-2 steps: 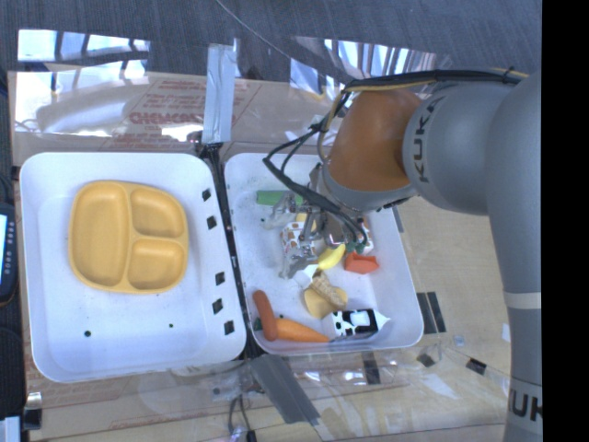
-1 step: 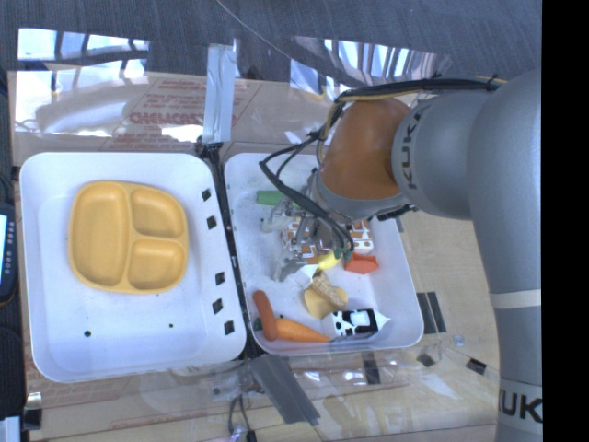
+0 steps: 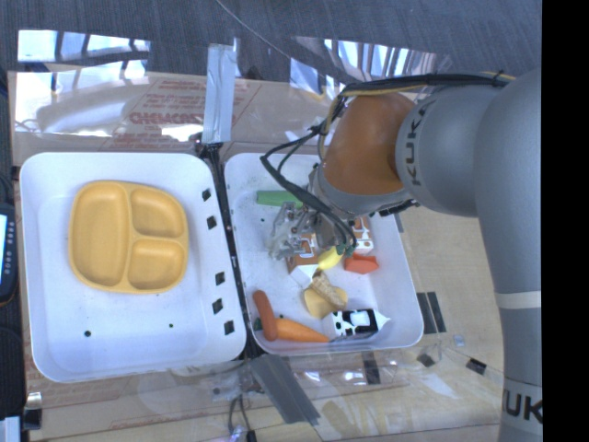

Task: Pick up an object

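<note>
My gripper (image 3: pixel 296 238) hangs low in the middle of the right bin (image 3: pixel 241 247), under the orange band of the arm. Right around it lie a green piece (image 3: pixel 273 197), a brown block (image 3: pixel 302 263), a red-orange piece (image 3: pixel 362 264) and a yellow piece (image 3: pixel 329 258). A pale banana-like piece (image 3: pixel 324 296) sits a little nearer the front. Along the bin's front edge are a red sausage (image 3: pixel 265 310), an orange carrot (image 3: pixel 300 331) and a black-and-white item (image 3: pixel 355 323). The arm hides part of the bin's back.
The left bin (image 3: pixel 55 339) holds a yellow divided plate (image 3: pixel 129 236). A black hinge strip (image 3: pixel 221 238) runs between the bins. Cardboard (image 3: pixel 138 109) and a strip of grey tape (image 3: pixel 217 90) lie behind them.
</note>
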Motion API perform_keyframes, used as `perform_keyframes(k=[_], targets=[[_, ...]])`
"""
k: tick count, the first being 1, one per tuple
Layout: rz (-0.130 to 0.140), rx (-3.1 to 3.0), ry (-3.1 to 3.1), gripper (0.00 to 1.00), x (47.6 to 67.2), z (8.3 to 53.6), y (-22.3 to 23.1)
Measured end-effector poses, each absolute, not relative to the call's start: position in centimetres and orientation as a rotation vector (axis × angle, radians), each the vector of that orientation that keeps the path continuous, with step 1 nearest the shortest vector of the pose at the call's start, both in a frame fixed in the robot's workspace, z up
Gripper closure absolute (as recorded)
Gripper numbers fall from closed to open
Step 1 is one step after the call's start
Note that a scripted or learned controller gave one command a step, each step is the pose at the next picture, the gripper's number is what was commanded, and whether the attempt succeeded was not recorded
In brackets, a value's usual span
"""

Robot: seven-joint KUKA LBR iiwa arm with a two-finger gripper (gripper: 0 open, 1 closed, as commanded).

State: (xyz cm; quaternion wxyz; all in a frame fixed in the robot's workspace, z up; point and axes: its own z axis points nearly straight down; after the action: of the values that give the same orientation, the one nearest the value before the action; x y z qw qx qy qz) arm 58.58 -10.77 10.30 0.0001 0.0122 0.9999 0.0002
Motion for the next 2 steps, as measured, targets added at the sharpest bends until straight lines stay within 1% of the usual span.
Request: perform_keyframes(k=[1,2], targets=[[-0.001,0.064,3.137,1.0,61.8,12.4,-12.5],[0.0,-0.108,3.134,1.0,63.1,19.5,-6.8]])
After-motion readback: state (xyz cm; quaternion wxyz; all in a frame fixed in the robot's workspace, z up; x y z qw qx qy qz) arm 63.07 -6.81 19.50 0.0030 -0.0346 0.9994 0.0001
